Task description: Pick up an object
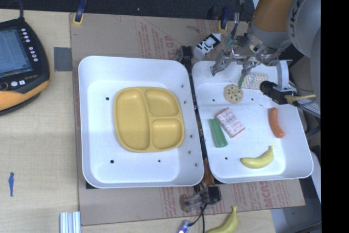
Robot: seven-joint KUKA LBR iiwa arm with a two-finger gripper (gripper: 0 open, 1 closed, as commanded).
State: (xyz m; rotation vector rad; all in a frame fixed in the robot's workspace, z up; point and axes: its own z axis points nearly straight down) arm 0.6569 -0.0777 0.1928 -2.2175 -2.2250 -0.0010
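My gripper hangs over the far edge of the right bin, its fingers spread open with nothing between them. Just in front of it lies a round chocolate-chip cookie. A speckled pale square rests to the gripper's right. Nearer the front of this bin are a pink-and-white packet, a green block, an orange sausage and a yellow banana.
The left bin holds a yellow divided plate. A teach pendant sits at the far left of the bench. A second banana lies outside the bins at the bottom edge.
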